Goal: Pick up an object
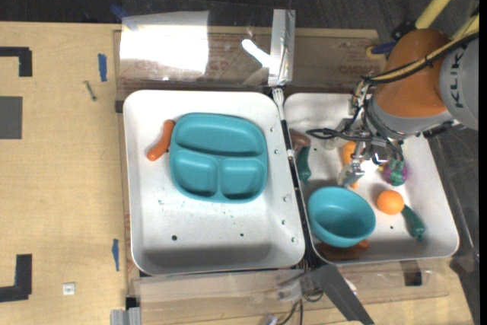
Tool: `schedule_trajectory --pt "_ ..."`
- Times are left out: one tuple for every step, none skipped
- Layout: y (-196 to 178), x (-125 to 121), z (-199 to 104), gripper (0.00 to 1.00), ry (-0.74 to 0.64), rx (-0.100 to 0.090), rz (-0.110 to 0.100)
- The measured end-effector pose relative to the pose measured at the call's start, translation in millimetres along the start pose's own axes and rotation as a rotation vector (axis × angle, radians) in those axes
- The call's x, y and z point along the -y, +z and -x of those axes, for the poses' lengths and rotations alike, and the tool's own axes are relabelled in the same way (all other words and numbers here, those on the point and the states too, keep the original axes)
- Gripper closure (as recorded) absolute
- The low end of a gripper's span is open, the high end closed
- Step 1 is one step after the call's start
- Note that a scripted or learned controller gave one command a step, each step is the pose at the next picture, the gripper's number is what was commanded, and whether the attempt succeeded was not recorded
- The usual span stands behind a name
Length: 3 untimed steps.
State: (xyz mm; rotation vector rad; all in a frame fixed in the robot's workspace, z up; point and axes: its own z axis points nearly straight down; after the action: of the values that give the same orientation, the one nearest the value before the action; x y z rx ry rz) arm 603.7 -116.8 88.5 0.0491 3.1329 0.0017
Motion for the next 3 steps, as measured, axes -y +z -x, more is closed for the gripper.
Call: schedule_trajectory --pt "-14.6 -1.1 4.5 1.0 -0.002 0.015 -0.001" --pt "-13.6 -1.2 4.0 0.0 -0.002 0.014 -0.001" --pt "-26.2 -1.9 6.8 1.0 -0.003 0.024 -0.002"
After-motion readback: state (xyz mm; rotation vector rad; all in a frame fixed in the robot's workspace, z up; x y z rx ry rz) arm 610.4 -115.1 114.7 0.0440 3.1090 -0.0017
